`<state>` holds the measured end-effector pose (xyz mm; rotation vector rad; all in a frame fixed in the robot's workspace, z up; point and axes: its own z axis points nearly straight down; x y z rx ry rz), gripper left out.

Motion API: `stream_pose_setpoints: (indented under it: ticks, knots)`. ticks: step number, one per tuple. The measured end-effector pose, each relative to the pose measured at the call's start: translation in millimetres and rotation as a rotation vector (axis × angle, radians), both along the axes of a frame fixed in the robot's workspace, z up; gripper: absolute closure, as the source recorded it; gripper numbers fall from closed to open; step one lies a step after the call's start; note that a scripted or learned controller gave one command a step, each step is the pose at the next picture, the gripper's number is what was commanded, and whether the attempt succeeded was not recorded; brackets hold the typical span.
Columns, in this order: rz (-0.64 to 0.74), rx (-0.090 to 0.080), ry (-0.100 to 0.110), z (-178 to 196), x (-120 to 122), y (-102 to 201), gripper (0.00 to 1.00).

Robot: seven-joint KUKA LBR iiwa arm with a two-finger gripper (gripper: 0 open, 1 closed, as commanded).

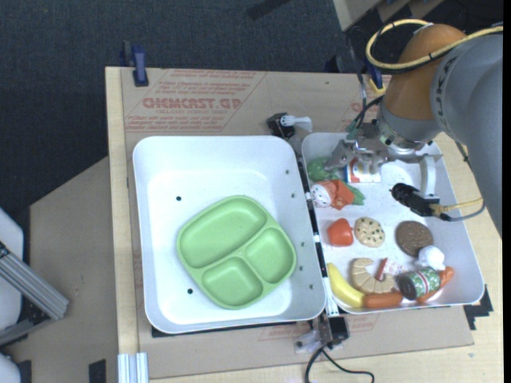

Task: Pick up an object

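Nearest the camera, along the front of the right bin [471,282], lie the banana [343,286], a carrot [383,300] and a small bottle [421,282], packed close together, with a cracker-like round [366,271] just behind them. A step further back sit the tomato [340,231], the speckled cookie [369,230], the brown cookie [413,237] and a white ball [432,255]. The left bin [152,214] carries the green tray [235,250], which I leave alone.

At the far end of the right bin is where I am working. My claw [365,164] hangs low over that back corner, just above a cluster of a green leafy piece [321,168] and a red-and-white toy [334,194]. From this slant I cannot tell how my claw is set, nor whether anything sits in it.

I judge this as the reach-and-descend step: nothing is lifted clear yet, and whatever I am after lies in that far-corner cluster beneath me.

The next move calls for a clean drop onto one piece alone, since the pieces there touch and the bin wall is just beside them. A closing grip could nudge the neighbour or slip off.

Beyond me, the counter [200,102] runs bare to its back edge.
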<state>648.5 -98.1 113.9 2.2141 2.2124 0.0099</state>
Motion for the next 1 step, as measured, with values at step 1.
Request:
stream_pose_setpoints:
  ticks: [1]
  knots:
    - [-0.001,0.004,0.015,13.8,-17.7,1.0,0.0]
